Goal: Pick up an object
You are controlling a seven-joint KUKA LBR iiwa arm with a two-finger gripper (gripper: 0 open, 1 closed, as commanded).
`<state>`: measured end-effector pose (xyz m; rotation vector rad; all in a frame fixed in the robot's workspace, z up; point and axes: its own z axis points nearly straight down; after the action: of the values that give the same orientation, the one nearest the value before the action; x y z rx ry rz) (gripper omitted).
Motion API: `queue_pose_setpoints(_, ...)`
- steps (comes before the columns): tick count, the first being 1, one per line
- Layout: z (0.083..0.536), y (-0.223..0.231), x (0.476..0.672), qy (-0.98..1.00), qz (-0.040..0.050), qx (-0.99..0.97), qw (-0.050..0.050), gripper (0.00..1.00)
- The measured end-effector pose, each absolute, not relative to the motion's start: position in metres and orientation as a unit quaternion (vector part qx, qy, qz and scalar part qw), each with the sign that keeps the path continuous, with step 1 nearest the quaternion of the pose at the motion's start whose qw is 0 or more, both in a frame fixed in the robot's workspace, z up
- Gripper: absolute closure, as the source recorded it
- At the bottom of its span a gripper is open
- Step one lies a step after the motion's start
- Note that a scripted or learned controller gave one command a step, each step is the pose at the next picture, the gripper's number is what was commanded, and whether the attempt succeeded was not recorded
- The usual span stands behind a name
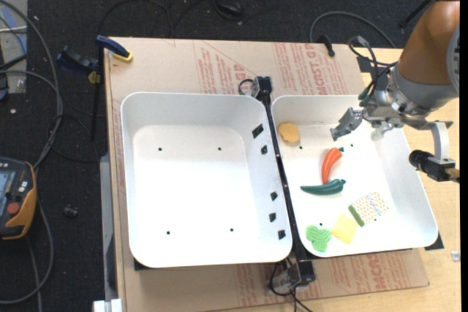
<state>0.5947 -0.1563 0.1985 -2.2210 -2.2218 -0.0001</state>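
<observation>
Nearby, orange carrot (331,164) and green pepper (324,188) lie below the fingers (344,126); their state unclear.

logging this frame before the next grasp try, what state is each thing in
grey two-finger gripper: hovering over the right bin's far edge, nothing seen between its fingers
small yellow-orange rounded piece: lying loose near the divider
orange carrot-shaped toy: lying flat, untouched
dark green pepper-shaped toy: lying flat just below the carrot
speckled pale sponge-like block: lying flat
yellow square block: lying flat
bright green leafy toy: lying beside the yellow block
right white bin: holds all the toys
</observation>
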Motion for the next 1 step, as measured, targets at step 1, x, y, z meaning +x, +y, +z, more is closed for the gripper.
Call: queue_pose_setpoints(1, 0.3371, -0.1624, 0.5849, -0.714, -0.0034, -0.7, -0.005, 0.0)
